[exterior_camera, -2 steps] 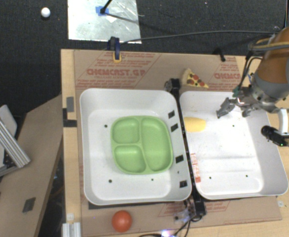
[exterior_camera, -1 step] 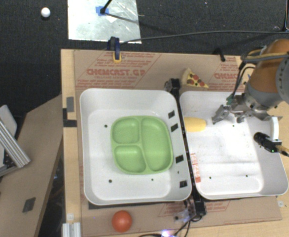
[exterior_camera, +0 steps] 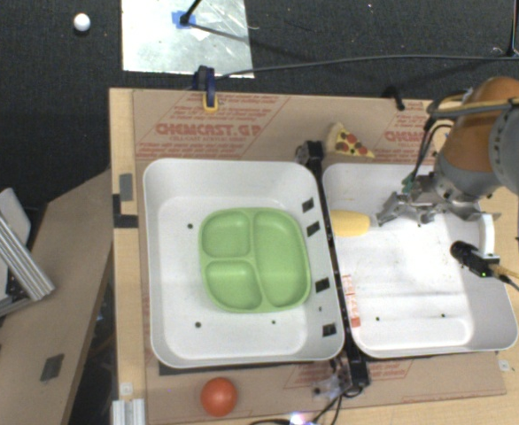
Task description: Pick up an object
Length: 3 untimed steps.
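A yellow, banana-like object (exterior_camera: 350, 225) lies at the left wall of the right bin (exterior_camera: 437, 326). My gripper (exterior_camera: 405, 217) hovers low over the upper middle of that bin, just right of the yellow object and apart from it. Its fingers look spread, and nothing is between them. The grey arm with its orange band (exterior_camera: 485, 118) reaches in from the right. A green divided plate (exterior_camera: 255, 259) rests in the middle of the left bin (exterior_camera: 175, 193).
A toy pizza slice (exterior_camera: 350, 142) lies on the cardboard behind the bins. A red-orange ball (exterior_camera: 218, 396) sits on the bench in front of the left bin. A foil sheet (exterior_camera: 189, 25) and a small white ball (exterior_camera: 82, 22) lie on the dark far surface.
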Motion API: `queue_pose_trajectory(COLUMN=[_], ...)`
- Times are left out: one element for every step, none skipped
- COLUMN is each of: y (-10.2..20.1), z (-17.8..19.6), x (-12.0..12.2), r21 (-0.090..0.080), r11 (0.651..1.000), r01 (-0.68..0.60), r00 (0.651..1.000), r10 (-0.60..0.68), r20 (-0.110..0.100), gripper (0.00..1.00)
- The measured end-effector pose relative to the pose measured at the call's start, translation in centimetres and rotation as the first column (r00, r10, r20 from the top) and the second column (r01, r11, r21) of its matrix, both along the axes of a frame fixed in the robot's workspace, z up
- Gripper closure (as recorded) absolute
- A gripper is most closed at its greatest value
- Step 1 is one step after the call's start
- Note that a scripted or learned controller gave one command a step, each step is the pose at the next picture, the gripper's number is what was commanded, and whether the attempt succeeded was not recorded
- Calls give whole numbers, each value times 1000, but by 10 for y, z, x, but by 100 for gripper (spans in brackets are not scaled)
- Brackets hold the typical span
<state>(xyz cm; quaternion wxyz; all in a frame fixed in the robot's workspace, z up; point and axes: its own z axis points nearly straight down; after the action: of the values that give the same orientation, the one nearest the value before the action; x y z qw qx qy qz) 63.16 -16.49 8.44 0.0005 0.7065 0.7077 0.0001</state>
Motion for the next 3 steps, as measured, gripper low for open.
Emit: queue_pose_trajectory(y=[0,-3,-1], z=[12,77,126], x=[2,1,-5], r21=[-1,-2,-1], r11=[1000,1000,1000], r01=[0,1,-2], r00=[1000,1000,1000], r10=[0,-1,2], r20=[5,8,5], gripper=[100,100,100])
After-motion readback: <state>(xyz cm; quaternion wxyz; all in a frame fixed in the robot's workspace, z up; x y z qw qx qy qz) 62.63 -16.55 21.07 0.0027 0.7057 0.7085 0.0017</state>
